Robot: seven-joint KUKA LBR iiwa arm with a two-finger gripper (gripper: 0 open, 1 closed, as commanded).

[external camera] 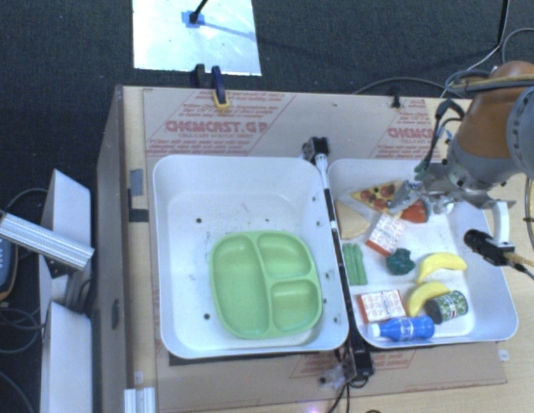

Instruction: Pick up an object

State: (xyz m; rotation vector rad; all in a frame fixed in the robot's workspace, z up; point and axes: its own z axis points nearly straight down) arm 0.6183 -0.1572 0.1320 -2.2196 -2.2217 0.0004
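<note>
Camera view has the gripper (414, 198) low over the red toy (414, 212) just right of the pizza slice (377, 196), can't tell the fingers' state, so it should probably center on it before closing.

Your bench (249, 114), with two white bins on its printed sheet.

You see the bench topped by a pale sheet with red lettering; take the left bin (176, 231) as your landmark. It sits on the sheet toward the bench's left half, and the right bin (499, 304) lies just beside it on its right, their rims touching along a black divider strip (334, 231). Beyond the left bin's far rim, at the bench's far edge, you find a small clamp with a blue and yellow grip (217, 87). Bare sheet shows past the left bin's far and near rims.
</note>
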